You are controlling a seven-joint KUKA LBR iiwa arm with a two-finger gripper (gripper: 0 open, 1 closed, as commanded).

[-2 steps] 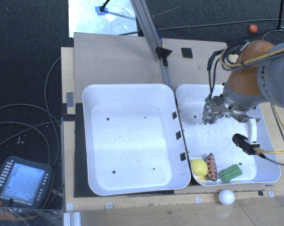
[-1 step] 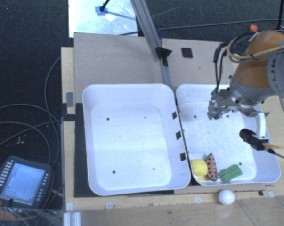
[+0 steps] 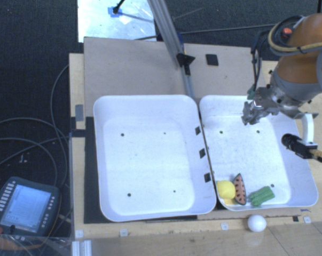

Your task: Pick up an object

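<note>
Ball (image 3: 257, 223) lies outside the bin (image 3: 305, 196); lemon (image 3: 225, 189), slice (image 3: 240, 189) and green toy (image 3: 261, 195) sit well below the gripper (image 3: 251, 113), grip state unclear; lemon looks light, smooth, best pinched across its middle

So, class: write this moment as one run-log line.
hand: above right bin, far end, holding nothing visible | yellow ball, watermelon slice, green toy: right bin, near edge | white ball: on bench, outside bins

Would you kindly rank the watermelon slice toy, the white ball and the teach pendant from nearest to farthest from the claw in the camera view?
From the claw:
1. Watermelon slice toy, right bin's near edge.
2. White ball, on the bench outside that bin.
3. Teach pendant, far left on the floor.
</note>
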